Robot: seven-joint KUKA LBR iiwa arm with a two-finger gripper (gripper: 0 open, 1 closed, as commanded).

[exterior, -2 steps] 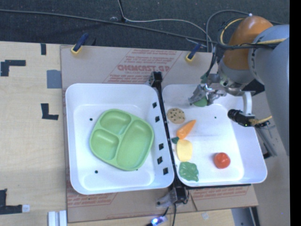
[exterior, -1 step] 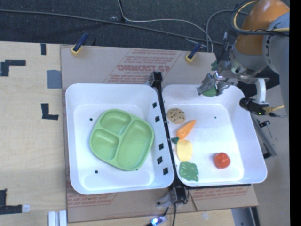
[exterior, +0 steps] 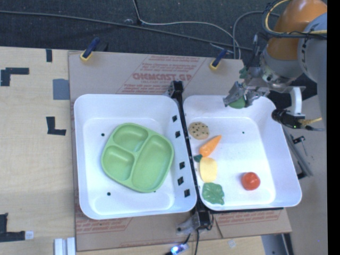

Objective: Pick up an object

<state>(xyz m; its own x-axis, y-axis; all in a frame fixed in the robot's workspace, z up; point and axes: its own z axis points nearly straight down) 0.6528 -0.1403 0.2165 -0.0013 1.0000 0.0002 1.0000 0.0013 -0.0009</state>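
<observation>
My gripper (exterior: 238, 96) hangs over the far rim of the right bin (exterior: 265, 122), shut on a small green object (exterior: 238, 103) that shows between its fingertips. Lower in that bin lie a brown cookie (exterior: 198, 130), an orange carrot (exterior: 210, 145), a yellow piece (exterior: 208, 169), a green leafy piece (exterior: 213, 193) and a red tomato (exterior: 251, 180). All of these sit well in front of and to the left of the gripper.
The left bin (exterior: 90, 121) holds a green divided plate (exterior: 138, 157). A black divider (exterior: 180, 137) runs between the bins. The arm with its orange band (exterior: 297, 20) comes in from the upper right. Yellow clamps (exterior: 89, 49) hold the cardboard base.
</observation>
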